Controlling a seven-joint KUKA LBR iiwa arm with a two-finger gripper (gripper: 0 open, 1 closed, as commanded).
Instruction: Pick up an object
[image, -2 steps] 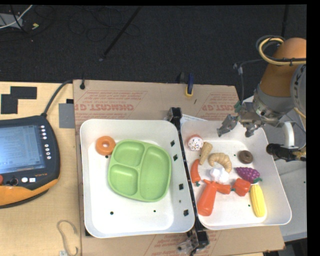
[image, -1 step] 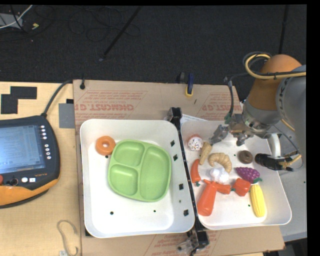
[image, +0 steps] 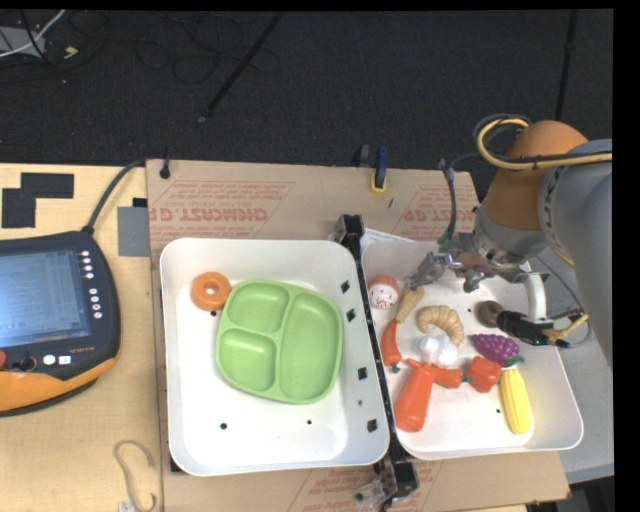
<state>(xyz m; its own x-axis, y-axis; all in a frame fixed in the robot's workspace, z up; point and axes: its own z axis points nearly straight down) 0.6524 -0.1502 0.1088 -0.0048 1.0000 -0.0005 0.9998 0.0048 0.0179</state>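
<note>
Croissant: toy, tan, curved; lies near the middle of the right bin, closest of the toys to the gripper. Judged light, hollow, stiff plastic with a smooth, somewhat slippery skin; not fragile. Best hold is probably across the thick middle of the arc, fingers on the two long flanks, since the tapered tips would likely slip out.

White lump: touching or just below the croissant; too blurred to name.

Egg: pale with red marks, near the bin's left wall, just left of the croissant. Round and likely to roll away from a squeeze.

Carrot: orange, lying toward the bin's front. Long and stiff.

Grapes: purple, right of the croissant. Bumpy, so likely easier to hold.

Corn: yellow, near the front right.

Gripper: hangs over the back of the right bin, just above the croissant and egg; the fingers stand apart, with nothing between them.

Left bin: holds a green tray with three compartments and an orange ring at the tray's upper left, touching or nearly so.
</note>
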